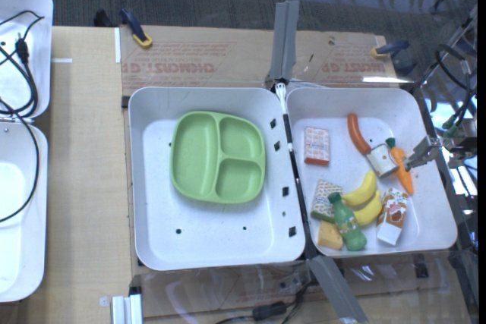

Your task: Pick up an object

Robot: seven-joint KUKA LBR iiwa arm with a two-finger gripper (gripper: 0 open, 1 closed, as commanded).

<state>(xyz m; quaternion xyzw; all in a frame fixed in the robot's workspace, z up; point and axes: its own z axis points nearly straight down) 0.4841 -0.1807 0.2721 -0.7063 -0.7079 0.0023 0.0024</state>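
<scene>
Reaching in at three o'clock, the gripper (416,158) is hovering just beside the carrot (402,169); finger spread cannot be told. Right bin (433,239) is holding bananas (363,197), sausage (356,134), green bottle (346,222), red packet (317,146), its print unreadable. Left bin (148,186) is carrying a green divided plate (218,157).

Two bins sit side by side on the bench: the left bin (144,186) holds a divided plate (218,156) lying toward its far-left part. The right bin (437,235) holds the rest — a small carton (317,145) at far left, a sausage (356,131) to its right, a carrot (402,168) further right. Nearer lie bananas (362,199), a bottle (347,222) just left of them, and a juice box (392,216) at right — close together.
</scene>
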